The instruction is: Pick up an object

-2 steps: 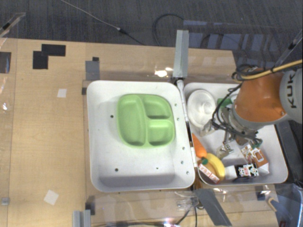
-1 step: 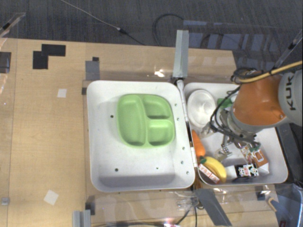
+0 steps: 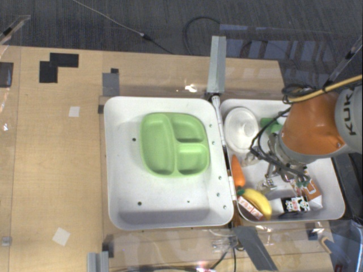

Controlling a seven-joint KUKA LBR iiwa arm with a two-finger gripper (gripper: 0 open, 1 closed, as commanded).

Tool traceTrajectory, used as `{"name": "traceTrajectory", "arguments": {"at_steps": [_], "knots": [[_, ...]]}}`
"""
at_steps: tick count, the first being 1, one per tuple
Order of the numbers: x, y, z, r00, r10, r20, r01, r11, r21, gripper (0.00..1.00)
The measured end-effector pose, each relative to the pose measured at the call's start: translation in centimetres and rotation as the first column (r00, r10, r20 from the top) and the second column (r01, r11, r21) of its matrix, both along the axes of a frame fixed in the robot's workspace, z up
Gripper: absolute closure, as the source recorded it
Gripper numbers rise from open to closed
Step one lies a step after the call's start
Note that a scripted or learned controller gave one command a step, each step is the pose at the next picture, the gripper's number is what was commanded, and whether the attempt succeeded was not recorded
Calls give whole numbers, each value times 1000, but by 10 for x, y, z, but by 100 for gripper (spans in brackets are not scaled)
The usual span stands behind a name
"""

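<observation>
Gripper [image 3: 282,178] low in right bin [image 3: 334,208], beside banana [image 3: 256,202].

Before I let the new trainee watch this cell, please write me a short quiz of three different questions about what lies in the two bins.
1. True or false: the green divided plate lies in the left bin.
2. Which item lies nearest the front corner of the right bin, beside the divider?
A. the white bowl
B. the banana
C. the green divided plate
3. Fill in: the orange carrot lies between the white bowl and the ____.

Key: 1 true; 2 B; 3 banana. The end effector hangs over the right bin, to the right of the carrot.
</observation>
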State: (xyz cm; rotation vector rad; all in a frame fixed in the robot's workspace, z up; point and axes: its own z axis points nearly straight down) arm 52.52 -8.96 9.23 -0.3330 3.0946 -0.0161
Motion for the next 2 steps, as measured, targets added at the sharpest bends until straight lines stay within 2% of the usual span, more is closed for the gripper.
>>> {"name": "traceTrajectory", "arguments": {"at_steps": [1,2], "knots": [[37,-10,55,952,305,-21,-305,952,4,0],[-9,-3,-1,957,289,-9,-289,957,-4,0]]}}
